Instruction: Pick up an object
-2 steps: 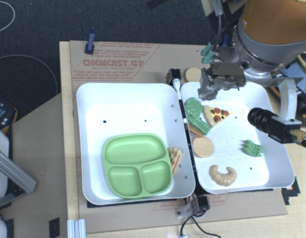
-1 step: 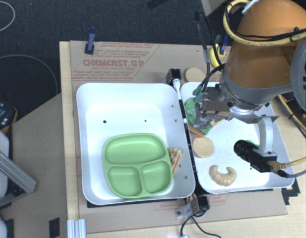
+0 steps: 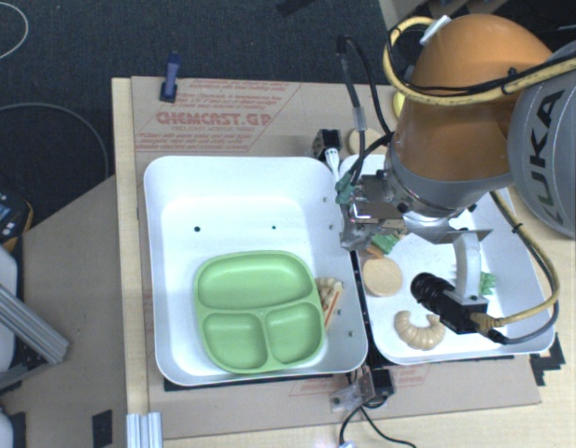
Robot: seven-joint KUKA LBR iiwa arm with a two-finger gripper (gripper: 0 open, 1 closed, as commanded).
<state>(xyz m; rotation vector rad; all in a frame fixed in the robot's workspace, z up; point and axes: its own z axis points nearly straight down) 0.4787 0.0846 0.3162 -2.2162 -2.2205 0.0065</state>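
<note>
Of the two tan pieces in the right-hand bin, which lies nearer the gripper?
The round flat disc, just below the gripper in the view. The curved, croissant-shaped piece lies farther off, toward the bin's near edge.

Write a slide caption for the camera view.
KUKA arm hovers over a croissant and a round biscuit in the right bin; a green divided plate lies in the left bin.
</note>
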